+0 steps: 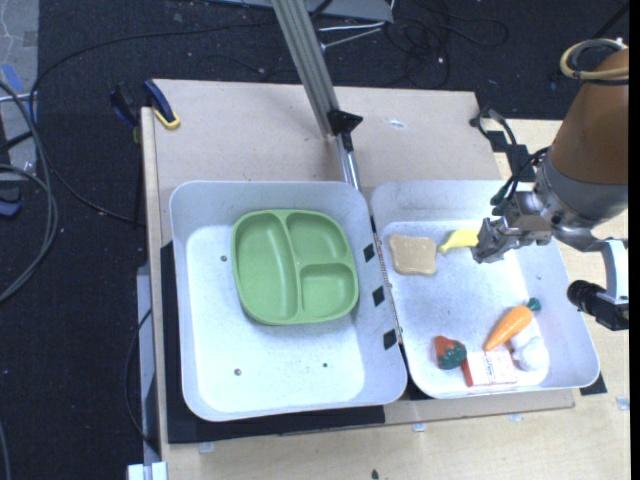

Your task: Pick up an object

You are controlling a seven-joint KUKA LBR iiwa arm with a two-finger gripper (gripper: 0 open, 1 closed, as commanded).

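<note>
Tool (487, 248) in right bin (560, 368), fingers' state can't tell; approach step. Yellow piece (460, 239) at its 9 o'clock; next: descend w/ alignment.

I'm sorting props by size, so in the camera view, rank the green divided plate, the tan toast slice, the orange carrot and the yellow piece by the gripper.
1. Green divided plate, by far.
2. Tan toast slice.
3. Orange carrot, close to the toast.
4. Yellow piece, partly hidden by the gripper.

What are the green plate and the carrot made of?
The green plate looks like moulded plastic: smooth, matte, one even colour, three dished sections. The carrot looks like a toy, probably plastic, with flat bright orange colour, though it is too small to be sure.
</note>
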